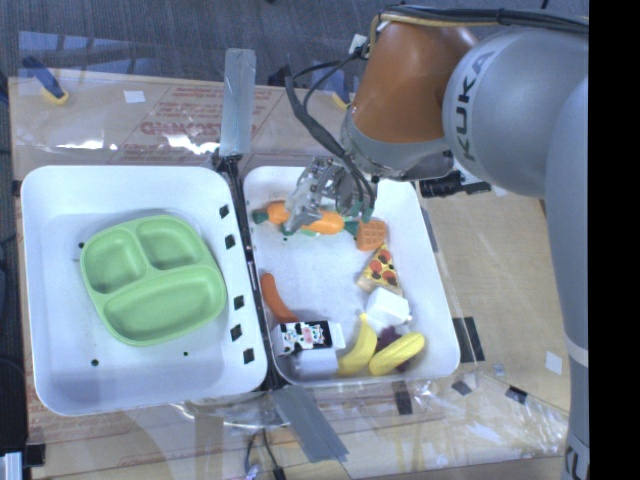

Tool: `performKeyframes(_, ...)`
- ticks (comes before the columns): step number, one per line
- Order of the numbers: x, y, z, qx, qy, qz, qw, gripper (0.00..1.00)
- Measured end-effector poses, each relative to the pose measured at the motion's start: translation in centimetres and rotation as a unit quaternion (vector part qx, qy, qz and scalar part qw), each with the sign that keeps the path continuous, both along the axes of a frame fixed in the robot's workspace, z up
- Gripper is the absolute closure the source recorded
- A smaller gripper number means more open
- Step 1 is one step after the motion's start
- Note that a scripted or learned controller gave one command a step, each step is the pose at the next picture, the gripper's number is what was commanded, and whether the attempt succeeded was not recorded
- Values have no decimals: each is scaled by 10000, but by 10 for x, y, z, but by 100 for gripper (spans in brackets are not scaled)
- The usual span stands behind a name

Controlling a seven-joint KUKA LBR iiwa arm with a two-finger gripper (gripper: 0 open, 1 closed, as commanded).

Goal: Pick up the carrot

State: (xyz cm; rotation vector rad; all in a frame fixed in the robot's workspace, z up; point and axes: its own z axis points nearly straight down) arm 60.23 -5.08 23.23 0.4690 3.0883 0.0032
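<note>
Bench [500,258] | two white bins [60,208] | grey carpet [150,8] beyond

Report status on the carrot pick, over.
Gripper down in right bin, directly over carrot; grasp unconfirmed. Waffle piece close beside carrot. Green tray in left bin.

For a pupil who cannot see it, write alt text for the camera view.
The gripper is down at the carrot near the far wall of the right bin, among other toy food. The left bin holds a green divided plate.
</note>
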Motion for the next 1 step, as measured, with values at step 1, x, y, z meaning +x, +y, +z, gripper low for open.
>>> performKeyframes(1, -39, 1, 17, 19, 91, -2045, 9788, 100)
